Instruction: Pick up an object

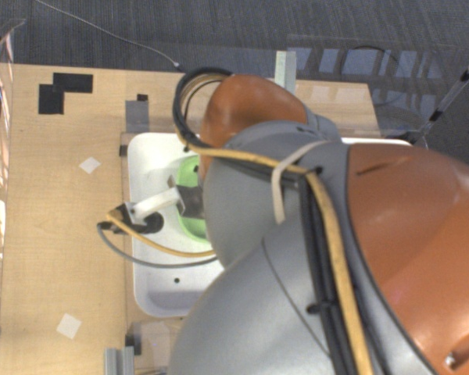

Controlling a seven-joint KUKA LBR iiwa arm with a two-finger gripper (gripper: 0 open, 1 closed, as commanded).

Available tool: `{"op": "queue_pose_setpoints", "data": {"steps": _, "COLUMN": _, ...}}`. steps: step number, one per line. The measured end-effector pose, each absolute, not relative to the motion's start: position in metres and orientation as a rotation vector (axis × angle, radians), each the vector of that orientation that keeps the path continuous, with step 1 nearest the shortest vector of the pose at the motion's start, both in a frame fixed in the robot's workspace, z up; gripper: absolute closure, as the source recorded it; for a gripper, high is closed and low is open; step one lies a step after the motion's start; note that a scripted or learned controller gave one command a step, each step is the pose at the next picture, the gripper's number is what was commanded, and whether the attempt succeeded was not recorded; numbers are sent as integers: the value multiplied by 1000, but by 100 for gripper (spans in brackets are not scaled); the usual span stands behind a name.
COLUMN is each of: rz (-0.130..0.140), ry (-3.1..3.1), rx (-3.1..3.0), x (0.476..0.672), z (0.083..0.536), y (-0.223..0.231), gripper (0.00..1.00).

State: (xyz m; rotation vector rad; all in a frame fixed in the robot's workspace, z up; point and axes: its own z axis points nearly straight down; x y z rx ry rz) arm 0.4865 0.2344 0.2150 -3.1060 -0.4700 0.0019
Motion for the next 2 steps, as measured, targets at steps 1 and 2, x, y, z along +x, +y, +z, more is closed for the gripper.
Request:
{"op": "queue_pose_setpoints", "data": {"steps": 1, "rz": -7, "ry": -1235, "rx": -2888, "x": 493, "z": 310, "y": 235, "gripper": 100}}
{"op": "queue_pose_setpoints", "data": {"steps": 2, "rz": 12, "ry": -780, "rx": -3045, "x": 485, "z": 154, "y": 227, "gripper": 100}}
